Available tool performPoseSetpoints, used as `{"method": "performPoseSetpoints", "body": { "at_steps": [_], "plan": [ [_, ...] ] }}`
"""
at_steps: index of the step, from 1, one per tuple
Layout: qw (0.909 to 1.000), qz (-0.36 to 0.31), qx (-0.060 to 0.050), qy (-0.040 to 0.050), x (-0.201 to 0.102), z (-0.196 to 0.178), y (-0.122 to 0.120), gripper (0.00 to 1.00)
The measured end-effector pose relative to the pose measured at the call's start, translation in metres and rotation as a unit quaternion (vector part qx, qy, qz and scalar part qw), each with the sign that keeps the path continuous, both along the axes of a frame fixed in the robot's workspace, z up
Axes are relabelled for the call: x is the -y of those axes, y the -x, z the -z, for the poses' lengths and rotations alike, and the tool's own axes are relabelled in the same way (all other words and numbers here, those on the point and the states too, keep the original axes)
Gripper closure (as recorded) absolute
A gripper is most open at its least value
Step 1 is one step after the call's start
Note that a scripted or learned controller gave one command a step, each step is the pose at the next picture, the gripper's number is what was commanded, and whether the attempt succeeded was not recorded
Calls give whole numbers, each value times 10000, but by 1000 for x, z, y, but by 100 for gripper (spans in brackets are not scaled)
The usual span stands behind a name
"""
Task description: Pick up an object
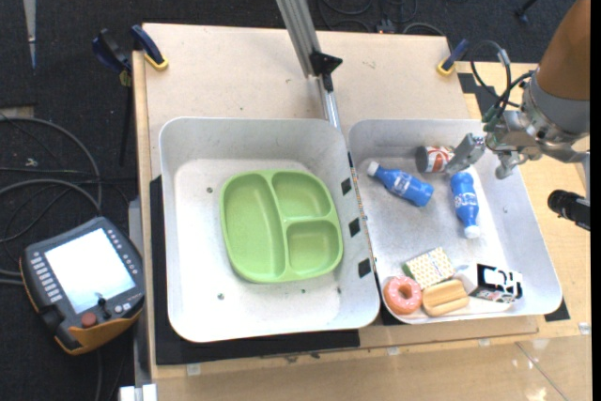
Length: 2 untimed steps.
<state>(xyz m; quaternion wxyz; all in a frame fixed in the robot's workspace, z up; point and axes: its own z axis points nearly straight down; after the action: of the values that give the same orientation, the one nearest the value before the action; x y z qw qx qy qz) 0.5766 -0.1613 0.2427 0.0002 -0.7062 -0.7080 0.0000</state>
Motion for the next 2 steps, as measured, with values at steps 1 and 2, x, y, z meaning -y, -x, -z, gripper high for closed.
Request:
{"method": "performPoseSetpoints", "body": {
  "at_steps": [1, 2],
  "plan": [
    [10000, 2, -1, 0, 0, 0, 0, 0],
    [10000, 14, -21, 1, 1, 44, 3, 0]
  ]
}}
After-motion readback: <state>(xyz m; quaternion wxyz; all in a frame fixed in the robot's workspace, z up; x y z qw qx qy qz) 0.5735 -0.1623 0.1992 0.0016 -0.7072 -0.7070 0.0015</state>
